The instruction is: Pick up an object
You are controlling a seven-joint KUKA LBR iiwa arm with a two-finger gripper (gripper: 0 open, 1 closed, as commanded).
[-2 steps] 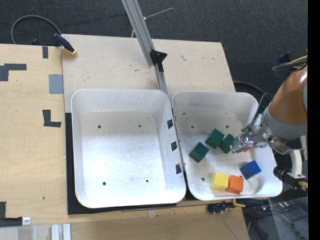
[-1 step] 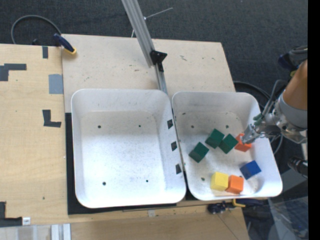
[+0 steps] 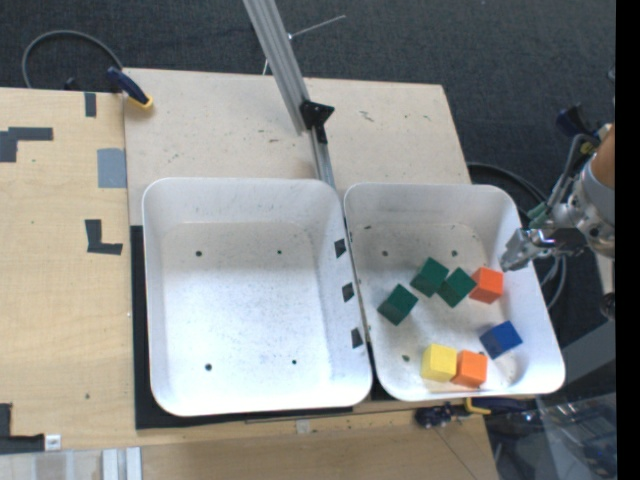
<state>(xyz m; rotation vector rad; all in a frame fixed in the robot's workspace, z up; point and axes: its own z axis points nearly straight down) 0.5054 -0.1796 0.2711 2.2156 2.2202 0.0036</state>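
Observation:
The right bin point(image 3: 420, 208) holds several small blocks. Three dark green blocks point(image 3: 431, 276) point(image 3: 457, 288) point(image 3: 397, 304) cluster in its middle. An orange block point(image 3: 487, 284) sits next to them, near the right wall. A blue block point(image 3: 501, 338) lies lower right, and a yellow block point(image 3: 438, 362) and another orange block point(image 3: 471, 368) rest side by side at the front. My gripper point(image 3: 520, 250) hangs over the bin's right rim, just above and right of the upper orange block, with nothing visibly held.
The left bin point(image 3: 240, 203) stands beside the right one, sharing a middle divider. A slanted metal bar point(image 3: 285, 58) crosses the bench behind the bins. Cables run off the bench at far right and top left.

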